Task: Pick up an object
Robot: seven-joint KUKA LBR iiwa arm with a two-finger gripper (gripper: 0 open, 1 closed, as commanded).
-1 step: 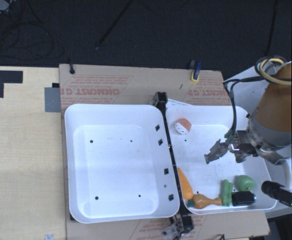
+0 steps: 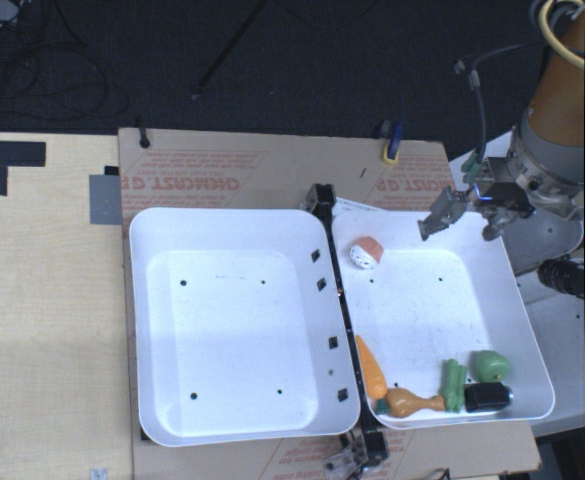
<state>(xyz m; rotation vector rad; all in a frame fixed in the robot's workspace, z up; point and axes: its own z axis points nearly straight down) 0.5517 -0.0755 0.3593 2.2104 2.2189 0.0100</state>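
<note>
No object is yet grasped: the gripper point(image 2: 465, 215) is held above the right bin's point(image 2: 532, 340) far rim, fingers wide and empty.

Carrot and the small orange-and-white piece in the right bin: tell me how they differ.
The carrot is long and tapered; the orange-and-white piece is short and stubby. The carrot lies against the bin's left wall toward the near end, close to the other toys; the orange-and-white piece sits alone at the far left corner. The carrot is orange throughout; the orange-and-white piece shows a white face. Both lie in the right bin, away from the gripper.
</note>
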